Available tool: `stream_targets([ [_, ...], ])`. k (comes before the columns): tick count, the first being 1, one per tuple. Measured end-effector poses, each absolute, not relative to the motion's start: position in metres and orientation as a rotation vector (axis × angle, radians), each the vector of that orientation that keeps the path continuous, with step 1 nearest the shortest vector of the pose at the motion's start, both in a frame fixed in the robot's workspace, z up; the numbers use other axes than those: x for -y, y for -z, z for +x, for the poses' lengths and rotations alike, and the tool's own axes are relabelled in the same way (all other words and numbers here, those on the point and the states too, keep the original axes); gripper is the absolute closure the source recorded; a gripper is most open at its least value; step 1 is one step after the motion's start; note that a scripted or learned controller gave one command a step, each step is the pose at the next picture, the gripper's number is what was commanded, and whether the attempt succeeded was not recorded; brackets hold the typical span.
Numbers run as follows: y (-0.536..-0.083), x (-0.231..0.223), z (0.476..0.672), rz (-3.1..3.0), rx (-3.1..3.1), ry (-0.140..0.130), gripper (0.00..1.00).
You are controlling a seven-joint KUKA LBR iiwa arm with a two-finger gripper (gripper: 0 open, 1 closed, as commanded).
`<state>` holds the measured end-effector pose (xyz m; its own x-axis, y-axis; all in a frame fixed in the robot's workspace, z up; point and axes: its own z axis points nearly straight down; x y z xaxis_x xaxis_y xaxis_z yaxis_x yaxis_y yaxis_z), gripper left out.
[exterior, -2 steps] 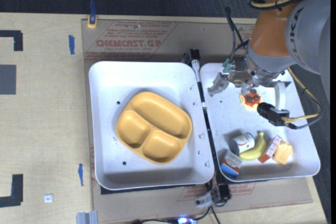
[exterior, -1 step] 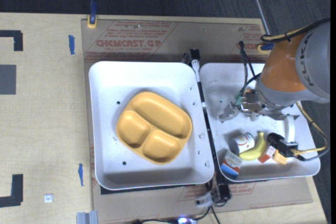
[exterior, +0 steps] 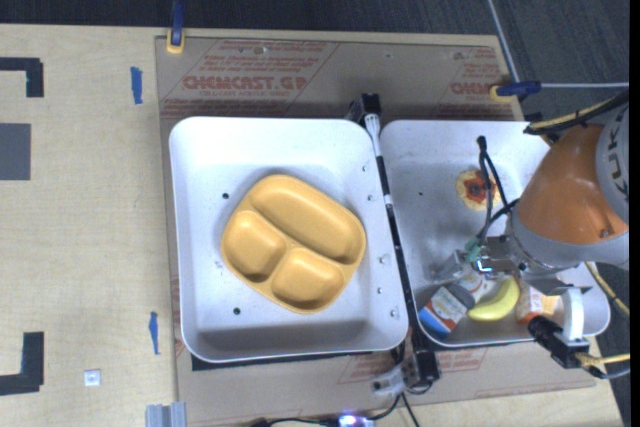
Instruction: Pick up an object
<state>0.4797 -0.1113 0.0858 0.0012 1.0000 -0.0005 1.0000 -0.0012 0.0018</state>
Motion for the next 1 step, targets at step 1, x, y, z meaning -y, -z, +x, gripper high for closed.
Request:
stream_targets([
  [1,-0.0978,0.1121,0.4837,2.214,-2.21,-0.011,1.0],
])
